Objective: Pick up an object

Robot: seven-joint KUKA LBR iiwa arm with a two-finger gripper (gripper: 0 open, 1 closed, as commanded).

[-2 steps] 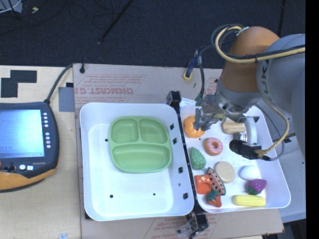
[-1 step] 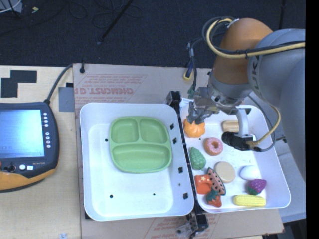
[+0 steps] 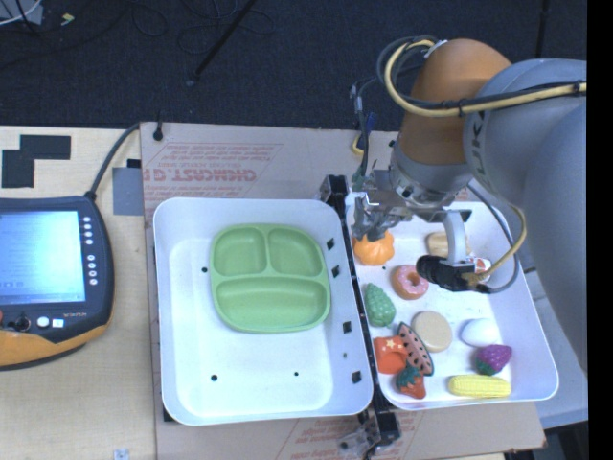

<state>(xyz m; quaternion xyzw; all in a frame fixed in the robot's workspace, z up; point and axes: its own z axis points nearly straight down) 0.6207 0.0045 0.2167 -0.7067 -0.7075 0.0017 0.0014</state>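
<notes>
Corn cob (image 3: 479, 385) nearest, right bin (image 3: 536, 353) front edge. Gripper (image 3: 374, 226) low over orange pumpkin (image 3: 374, 249), far-left corner; finger spread, grasp — can't tell. Green tray (image 3: 269, 278) in left bin (image 3: 182, 353).

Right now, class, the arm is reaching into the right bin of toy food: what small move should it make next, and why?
Probably a short, straight drop onto the orange pumpkin. The hand sits just above it at the right bin's upper left corner, and nothing shows between its fingers yet. The pink donut and green fruit lie apart, so a vertical descent looks unobstructed.
</notes>
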